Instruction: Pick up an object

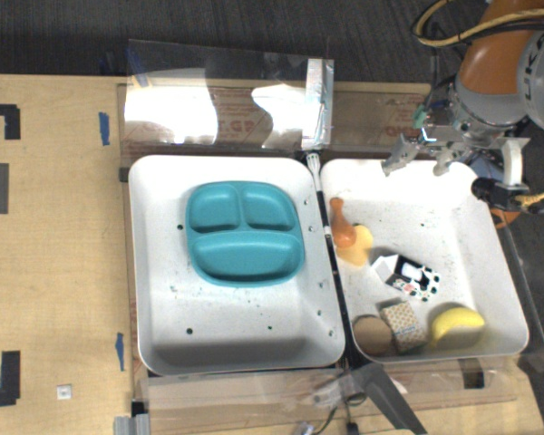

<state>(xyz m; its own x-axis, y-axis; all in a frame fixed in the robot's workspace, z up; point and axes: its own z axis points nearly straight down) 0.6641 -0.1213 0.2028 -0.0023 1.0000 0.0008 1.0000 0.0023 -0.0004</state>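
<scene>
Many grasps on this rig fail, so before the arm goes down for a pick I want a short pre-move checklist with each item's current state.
1. Gripper free of any load: ok, nothing shows between its fingers.
2. Gripper above the right bin: ok, it hangs over the far rim.
3. Targets in reach: ok, the yellow duck toy, the black-and-white item, the patterned block and the yellow lemon-like object lie in the right bin.
4. Targets well apart: not ok, the block touches a brown round object.
5. Teal divided tray out of the path: ok, it sits in the left bin.
</scene>
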